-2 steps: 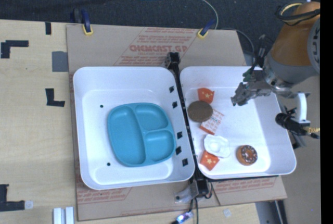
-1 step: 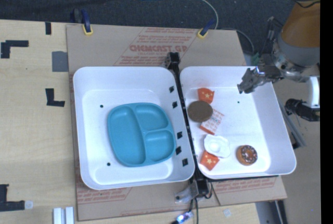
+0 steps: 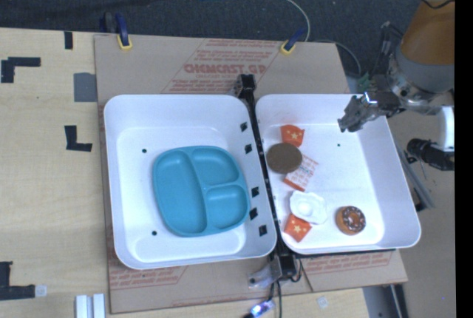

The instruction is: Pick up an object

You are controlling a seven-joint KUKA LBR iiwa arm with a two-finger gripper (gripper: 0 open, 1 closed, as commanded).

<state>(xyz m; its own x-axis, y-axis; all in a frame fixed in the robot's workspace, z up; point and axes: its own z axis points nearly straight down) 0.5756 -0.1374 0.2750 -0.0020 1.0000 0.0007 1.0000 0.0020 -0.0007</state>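
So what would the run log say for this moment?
end effector: above right bin far edge | holding: nothing seen | donut: in bin, untouched

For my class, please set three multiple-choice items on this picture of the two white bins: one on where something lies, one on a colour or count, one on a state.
1. Where does the sectioned plate lie?
A. in the left bin
B. in the right bin
C. on the cardboard outside the bins

2. What colour is that plate?
A. red
B. blue
C. yellow

3. Where is the claw in relation to the donut?
A. closed around it
B. pressing on top of it
C. far from it, at the right bin's far edge

Answers:
1 A: the plate rests in the left bin.
2 B: its whole surface is light blue.
3 C: the claw is at the far right edge of the right bin, while the donut lies near the front corner.
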